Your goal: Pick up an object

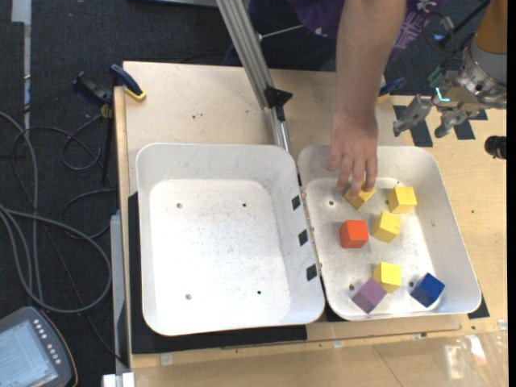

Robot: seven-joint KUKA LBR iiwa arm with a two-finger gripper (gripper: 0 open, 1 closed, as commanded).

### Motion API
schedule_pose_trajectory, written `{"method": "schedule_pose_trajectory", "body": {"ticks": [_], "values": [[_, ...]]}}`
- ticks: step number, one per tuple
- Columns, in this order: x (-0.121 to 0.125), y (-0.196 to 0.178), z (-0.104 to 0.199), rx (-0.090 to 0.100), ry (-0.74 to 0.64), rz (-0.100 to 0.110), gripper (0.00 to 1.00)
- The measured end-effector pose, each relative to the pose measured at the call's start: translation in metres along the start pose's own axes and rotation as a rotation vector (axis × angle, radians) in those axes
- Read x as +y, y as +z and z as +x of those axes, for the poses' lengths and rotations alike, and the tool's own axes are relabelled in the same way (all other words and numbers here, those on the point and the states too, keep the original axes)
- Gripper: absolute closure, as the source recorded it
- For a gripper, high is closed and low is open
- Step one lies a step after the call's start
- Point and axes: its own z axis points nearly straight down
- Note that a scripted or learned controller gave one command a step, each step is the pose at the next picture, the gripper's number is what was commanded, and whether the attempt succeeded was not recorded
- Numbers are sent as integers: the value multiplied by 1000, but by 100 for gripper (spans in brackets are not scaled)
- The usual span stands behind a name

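Camera view shows you the hand [436, 118] open, holding nothing, beyond the right bin [451, 240]. Its orange cube [353, 234] looks light and rigid; grip opposite flat faces.

A person's bare forearm [367, 47] reaches down from twelve o'clock, the hand [355, 161] lowered with fingers [360, 185] curled downward and bunched together at their tips, knuckles facing the camera. At the two o'clock corner the robot's gripper [439, 113] hangs below its grey wrist [484, 75], its two dark fingers spread apart with clear space between them, nothing held. The gripper sits well apart from the hand, at its three o'clock side and slightly higher in the view.
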Motion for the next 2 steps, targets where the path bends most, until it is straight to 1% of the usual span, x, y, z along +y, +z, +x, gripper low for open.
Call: {"method": "schedule_pose_trajectory", "body": {"ticks": [1,2], "values": [[1,-3,0,-1,-2,-3,0],[-4,61,1,0,2,3,0]]}}
